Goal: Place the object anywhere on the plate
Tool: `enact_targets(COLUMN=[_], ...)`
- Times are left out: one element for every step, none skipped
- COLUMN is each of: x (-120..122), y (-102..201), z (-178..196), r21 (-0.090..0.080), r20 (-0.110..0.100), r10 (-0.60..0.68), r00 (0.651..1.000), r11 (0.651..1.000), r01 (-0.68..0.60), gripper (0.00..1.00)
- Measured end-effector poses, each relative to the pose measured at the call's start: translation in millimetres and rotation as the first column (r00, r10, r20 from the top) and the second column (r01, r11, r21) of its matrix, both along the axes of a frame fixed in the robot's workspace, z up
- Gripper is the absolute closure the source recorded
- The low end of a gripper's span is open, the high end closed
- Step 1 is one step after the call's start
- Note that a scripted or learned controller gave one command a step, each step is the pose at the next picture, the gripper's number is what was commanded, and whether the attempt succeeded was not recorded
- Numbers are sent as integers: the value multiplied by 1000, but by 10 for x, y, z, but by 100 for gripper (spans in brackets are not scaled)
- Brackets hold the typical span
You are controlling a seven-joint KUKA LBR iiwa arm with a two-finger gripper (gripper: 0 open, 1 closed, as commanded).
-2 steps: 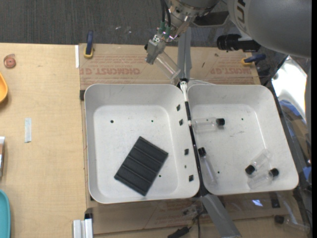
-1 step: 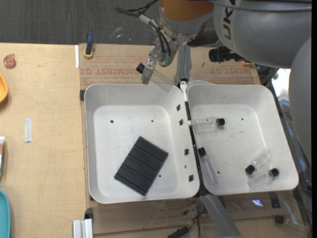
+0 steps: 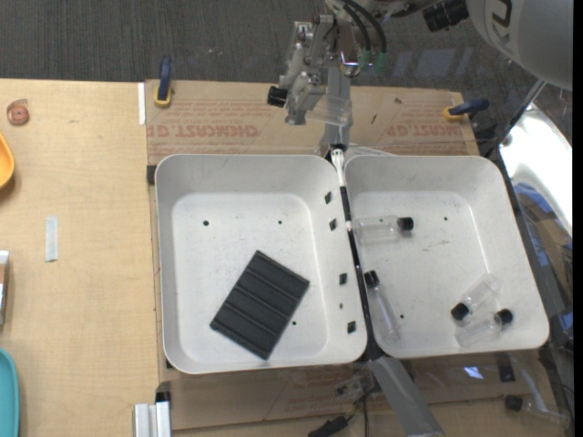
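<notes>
A black ribbed plate lies tilted on the floor of the left bin, toward its front. Several clear vials with black caps lie in the right bin: one vial near the back left, one vial along the left wall, and two vials together at the front right. My gripper hangs high over the back edge where the two bins meet, well away from the plate and above no vial. A pale translucent part shows at its lower end, and I cannot make out what it is.
The divider between the bins carries small black clips. Behind the bins lies brown cardboard held by blue and yellow clamps. A wooden bench surface spreads out to the left, with small items at its edge.
</notes>
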State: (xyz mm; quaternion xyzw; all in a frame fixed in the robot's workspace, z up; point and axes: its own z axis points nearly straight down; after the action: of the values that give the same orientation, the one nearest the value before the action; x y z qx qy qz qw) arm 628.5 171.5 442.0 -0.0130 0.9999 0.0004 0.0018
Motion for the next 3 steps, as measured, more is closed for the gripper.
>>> enact_targets(x=[316,316,336], y=[412,480,460], z=[-5,-6,77], r21=[-1,-1,-2], r20=[1,1,6], r10=[709,976,974], r00=[705,217,226], r11=[705,217,226], r01=[-709,-976,-974], gripper=[100,100,100])
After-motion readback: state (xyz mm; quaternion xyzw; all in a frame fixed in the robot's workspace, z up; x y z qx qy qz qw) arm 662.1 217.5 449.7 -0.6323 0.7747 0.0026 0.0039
